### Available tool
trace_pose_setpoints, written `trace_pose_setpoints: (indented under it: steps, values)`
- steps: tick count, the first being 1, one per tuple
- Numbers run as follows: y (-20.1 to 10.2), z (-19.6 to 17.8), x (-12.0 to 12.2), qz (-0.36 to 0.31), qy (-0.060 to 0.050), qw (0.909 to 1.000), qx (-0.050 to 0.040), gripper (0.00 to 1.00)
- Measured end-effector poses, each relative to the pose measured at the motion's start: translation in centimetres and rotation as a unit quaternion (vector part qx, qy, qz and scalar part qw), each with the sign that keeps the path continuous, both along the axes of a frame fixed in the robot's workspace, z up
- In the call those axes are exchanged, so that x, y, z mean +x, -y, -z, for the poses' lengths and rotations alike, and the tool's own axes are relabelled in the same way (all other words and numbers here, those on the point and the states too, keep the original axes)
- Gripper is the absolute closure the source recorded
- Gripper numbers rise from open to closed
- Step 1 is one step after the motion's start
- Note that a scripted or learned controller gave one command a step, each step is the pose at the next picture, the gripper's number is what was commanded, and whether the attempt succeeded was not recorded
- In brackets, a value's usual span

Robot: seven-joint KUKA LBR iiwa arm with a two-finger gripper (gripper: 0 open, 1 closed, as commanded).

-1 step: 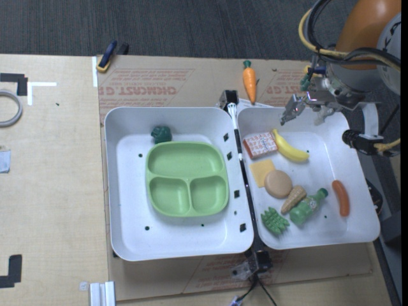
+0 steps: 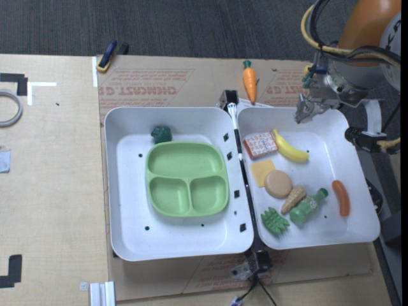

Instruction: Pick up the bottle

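Lying tilted near the front of the right bin (image 2: 357, 234), the green bottle (image 2: 308, 208) touched a cone (image 2: 292, 199) beside a round cookie (image 2: 278, 183), while the end effector (image 2: 308, 112) hung well apart above the bin's far edge, its state impossible to tell.

Bottle (image 2: 308, 208): green. Divided tray (image 2: 187, 178): pale green. Banana (image 2: 291, 147): yellow. Sausage (image 2: 342, 198): orange-red. Carrot (image 2: 248, 81): orange, green top. Small box (image 2: 259, 145): apparently red-and-white checked. Both bins (image 2: 127, 190): white.
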State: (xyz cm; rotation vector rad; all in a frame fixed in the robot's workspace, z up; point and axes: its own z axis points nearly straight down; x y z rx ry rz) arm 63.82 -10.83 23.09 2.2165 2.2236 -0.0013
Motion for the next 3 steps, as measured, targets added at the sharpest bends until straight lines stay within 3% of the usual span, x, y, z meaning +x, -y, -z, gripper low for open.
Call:
trace_pose_setpoints:
  steps: [1,2,3]
  values:
    - [-8.7,3.9,-10.4,-0.012,-0.001,0.9999,0.0007,1.0]
    - [-16.3,3.9,-14.9,-0.029,-0.002,0.9996,0.0007,1.0]
    - [-21.5,1.0,-16.1,0.126,-0.001,0.992,0.0004,1.0]
